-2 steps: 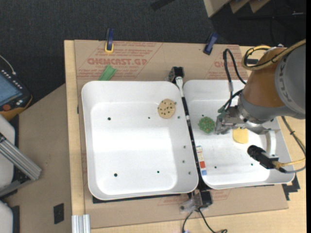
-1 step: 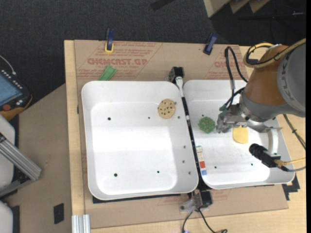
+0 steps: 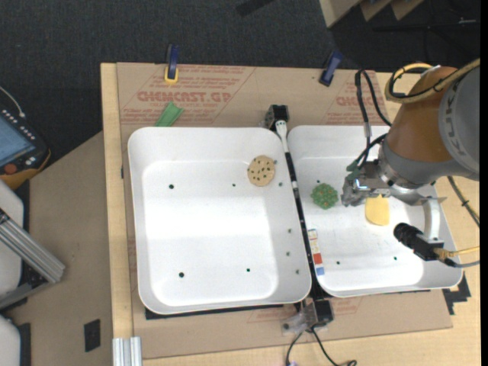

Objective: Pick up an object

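A green, bumpy, broccoli-like object (image 3: 325, 196) lies in the right bin (image 3: 335, 269), near its left wall. A pale yellow object (image 3: 377, 210) lies just right of it, partly under the arm. A round cookie with dark chips (image 3: 261, 171) rests in the left bin (image 3: 206, 273), near its upper right corner. My gripper (image 3: 355, 191) hangs low over the right bin, between the green object and the yellow one. The grey arm with its orange band (image 3: 415, 128) covers the wrist.
A black bar (image 3: 293, 193) runs along the seam between the two bins. Cables (image 3: 370, 113) loop over the upper right bin. A black cylinder (image 3: 415, 240) sticks out near the right bin's right wall. Clamps (image 3: 171, 67) sit at the cardboard's far edge.
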`<action>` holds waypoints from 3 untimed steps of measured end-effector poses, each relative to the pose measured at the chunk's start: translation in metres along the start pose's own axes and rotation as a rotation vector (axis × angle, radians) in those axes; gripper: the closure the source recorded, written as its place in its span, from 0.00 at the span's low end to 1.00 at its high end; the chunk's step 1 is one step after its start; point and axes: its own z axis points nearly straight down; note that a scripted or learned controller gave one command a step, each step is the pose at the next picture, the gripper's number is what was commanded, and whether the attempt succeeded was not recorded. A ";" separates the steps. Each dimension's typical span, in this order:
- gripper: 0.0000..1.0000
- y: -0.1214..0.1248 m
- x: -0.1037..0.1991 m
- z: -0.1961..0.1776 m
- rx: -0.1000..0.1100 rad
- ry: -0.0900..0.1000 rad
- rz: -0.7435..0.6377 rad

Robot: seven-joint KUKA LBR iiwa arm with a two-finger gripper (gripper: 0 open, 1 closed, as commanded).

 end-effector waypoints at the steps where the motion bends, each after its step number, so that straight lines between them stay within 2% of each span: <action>1: 1.00 0.001 0.000 -0.010 -0.002 -0.001 0.000; 2: 1.00 -0.065 -0.019 -0.041 0.015 0.006 0.004; 3: 1.00 -0.055 0.085 -0.174 -0.005 0.008 -0.013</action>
